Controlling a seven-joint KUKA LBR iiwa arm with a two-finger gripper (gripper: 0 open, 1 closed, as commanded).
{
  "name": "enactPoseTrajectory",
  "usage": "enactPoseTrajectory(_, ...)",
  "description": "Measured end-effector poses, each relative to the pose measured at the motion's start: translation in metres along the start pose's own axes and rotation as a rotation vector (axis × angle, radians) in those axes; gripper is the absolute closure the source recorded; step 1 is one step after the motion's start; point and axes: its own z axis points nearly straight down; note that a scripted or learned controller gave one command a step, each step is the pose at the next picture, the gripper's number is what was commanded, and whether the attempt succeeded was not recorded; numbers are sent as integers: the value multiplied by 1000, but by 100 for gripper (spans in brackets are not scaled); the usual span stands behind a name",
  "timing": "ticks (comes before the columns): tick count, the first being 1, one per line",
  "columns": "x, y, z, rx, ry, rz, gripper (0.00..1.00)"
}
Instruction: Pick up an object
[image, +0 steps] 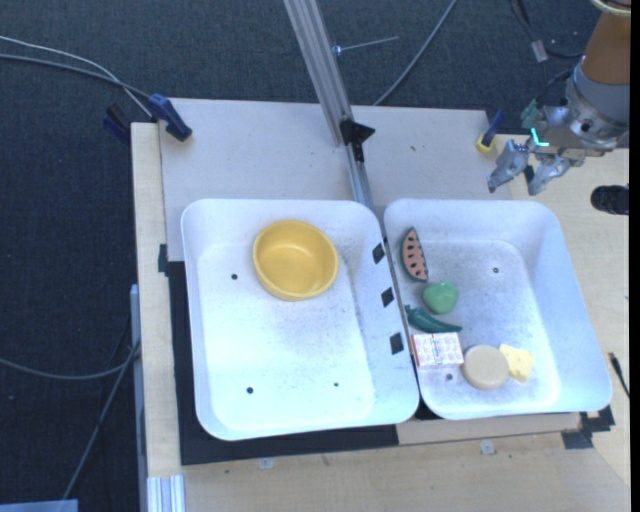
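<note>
My gripper (522, 174) hangs above the far edge of the right bin (530, 235), fingers spread apart with nothing between them. Inside that bin lie a watermelon slice (412, 254), a green round object (440, 297), a dark green pepper-like piece (432, 321), a red-and-white box (438, 350), a tan disc (486, 367) and a yellow cheese wedge (518, 361). All of them sit along the bin's left and near sides, well away from the gripper. A yellow bowl (294, 259) rests in the left bin (290, 390).
A metal pole (330, 80) slants across the bench toward the gap between the bins. A blue clamp (168, 115) sits at the bench's far left corner, and a yellow-and-blue piece (488, 138) lies near the gripper. Cables run over the dark floor.
</note>
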Motion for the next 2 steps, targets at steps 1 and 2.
enactPoseTrajectory(1,0,1,-4,-7,-1,-1,0)
enactPoseTrajectory(2,2,-3,60,2,0,0,0)
